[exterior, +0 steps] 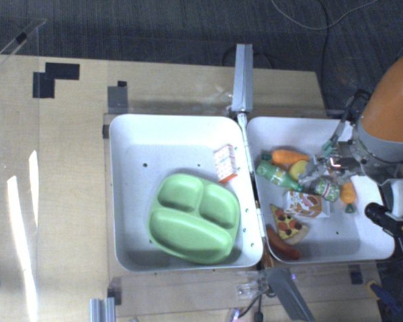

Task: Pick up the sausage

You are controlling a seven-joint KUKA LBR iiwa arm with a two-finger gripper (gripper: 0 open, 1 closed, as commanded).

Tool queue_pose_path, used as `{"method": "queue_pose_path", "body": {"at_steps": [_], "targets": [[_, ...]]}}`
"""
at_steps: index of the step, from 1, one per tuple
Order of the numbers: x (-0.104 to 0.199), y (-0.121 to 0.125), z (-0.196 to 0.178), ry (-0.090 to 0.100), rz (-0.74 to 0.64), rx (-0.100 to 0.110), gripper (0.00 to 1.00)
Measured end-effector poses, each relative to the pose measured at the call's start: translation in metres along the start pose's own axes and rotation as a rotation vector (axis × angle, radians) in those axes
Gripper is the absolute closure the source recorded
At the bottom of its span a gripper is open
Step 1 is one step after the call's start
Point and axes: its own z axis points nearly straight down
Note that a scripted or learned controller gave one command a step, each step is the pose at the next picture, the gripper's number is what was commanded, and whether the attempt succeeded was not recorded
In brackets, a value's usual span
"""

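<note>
Camera view: sausage (283,247) lying in right bin (363,243), front-left corner, touching pizza slice (288,223). Gripper (320,168) down among clutter mid-bin, near green bottle (274,174) and carrot (289,157); well apart from sausage. Can't tell grip state, too cluttered. Green divided tray (195,217) sitting in left bin (131,180), small carton (225,163) against its right wall.
</note>
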Motion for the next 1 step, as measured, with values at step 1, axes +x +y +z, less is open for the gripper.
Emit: {"method": "queue_pose_path", "body": {"at_steps": [1], "targets": [[0.0,0.0,-0.0001,0.0,0.0,0.0,0.0]]}}
